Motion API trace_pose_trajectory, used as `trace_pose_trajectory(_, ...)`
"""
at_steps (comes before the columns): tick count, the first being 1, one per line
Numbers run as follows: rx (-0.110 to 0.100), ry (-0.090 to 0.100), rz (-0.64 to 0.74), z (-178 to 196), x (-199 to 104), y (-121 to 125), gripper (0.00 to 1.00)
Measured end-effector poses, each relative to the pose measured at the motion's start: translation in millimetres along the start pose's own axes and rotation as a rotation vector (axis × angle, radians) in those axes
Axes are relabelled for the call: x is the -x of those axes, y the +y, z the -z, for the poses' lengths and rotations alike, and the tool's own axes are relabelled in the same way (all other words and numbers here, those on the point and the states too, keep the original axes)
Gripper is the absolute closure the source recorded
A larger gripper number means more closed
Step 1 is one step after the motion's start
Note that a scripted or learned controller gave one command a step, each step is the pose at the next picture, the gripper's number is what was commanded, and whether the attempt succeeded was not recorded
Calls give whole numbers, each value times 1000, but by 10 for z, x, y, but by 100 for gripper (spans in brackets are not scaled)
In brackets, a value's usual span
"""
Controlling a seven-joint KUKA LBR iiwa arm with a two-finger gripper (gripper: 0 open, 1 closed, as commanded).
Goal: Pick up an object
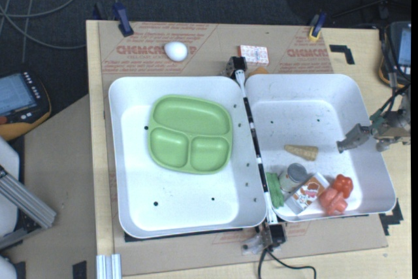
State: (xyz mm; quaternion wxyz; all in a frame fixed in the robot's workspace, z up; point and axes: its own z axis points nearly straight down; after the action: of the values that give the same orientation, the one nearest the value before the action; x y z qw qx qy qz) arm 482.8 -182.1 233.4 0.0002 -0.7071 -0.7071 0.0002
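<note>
I see the gripper (349, 140) over the right bin (339, 91), above the cone (301, 151); its jaws' opening I cannot tell.

Red lettering is printed across the cardboard sheet (215, 42) that lies on the worktop behind the two bins. It appears to read "CHEMCRAFT" or something close, once at the left and once at the right, but is too faint to confirm.

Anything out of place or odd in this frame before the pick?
Two things lie outside the bins on the cardboard behind them: a white egg-like object and a small patterned packet. Nothing looks spilled or damaged.
</note>
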Motion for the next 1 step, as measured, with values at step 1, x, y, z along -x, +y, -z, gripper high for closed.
trace_pose_trajectory(1,-1,1,1,-812,-558,-39,0)
